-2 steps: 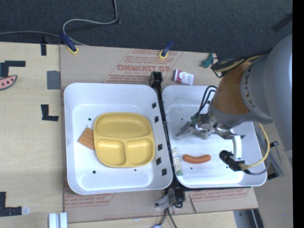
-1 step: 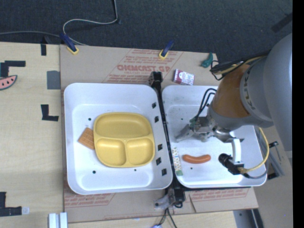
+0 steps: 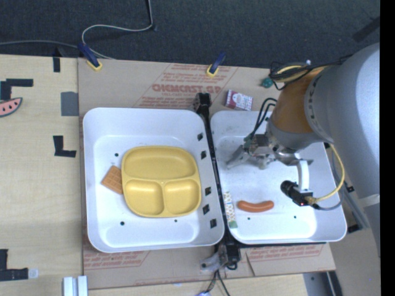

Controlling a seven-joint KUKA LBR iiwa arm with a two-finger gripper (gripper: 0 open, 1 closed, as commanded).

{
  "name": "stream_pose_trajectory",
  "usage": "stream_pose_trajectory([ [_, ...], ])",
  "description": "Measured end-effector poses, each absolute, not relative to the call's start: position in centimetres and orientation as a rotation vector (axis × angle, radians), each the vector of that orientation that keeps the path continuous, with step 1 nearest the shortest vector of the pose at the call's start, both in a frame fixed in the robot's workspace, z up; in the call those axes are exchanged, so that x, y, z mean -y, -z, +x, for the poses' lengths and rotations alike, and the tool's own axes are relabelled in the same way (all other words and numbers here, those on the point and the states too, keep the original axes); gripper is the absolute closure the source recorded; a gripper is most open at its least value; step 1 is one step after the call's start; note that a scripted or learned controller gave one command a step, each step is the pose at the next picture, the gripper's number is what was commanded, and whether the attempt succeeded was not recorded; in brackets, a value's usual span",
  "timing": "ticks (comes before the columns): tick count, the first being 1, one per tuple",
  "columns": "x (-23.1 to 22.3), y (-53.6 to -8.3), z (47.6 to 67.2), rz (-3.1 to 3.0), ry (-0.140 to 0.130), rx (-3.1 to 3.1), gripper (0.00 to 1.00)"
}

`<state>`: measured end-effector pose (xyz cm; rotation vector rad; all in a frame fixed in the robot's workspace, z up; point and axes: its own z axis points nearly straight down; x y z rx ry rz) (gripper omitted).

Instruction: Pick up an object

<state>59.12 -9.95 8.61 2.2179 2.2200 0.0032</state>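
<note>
Below the tool (image 3: 237, 159), a toy hot dog (image 3: 255, 206) lies in the right bin (image 3: 321, 230). Whether the tool grips anything cannot be told. Left of it sits a yellow divided plate (image 3: 162, 180).

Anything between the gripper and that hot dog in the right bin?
Nothing visible. The gripper sits over the right white bin, and bare bin floor separates it from the orange-red toy hot dog lying nearer the front edge.
</note>
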Motion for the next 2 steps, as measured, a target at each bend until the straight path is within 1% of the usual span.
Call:
stream_pose_trajectory([
  [1,9.5,-8.5,66.8,2.218,-0.001,-2.222,0.00],
  [2,9.5,-9.5,66.8,2.216,0.003,-2.222,1.00],
])
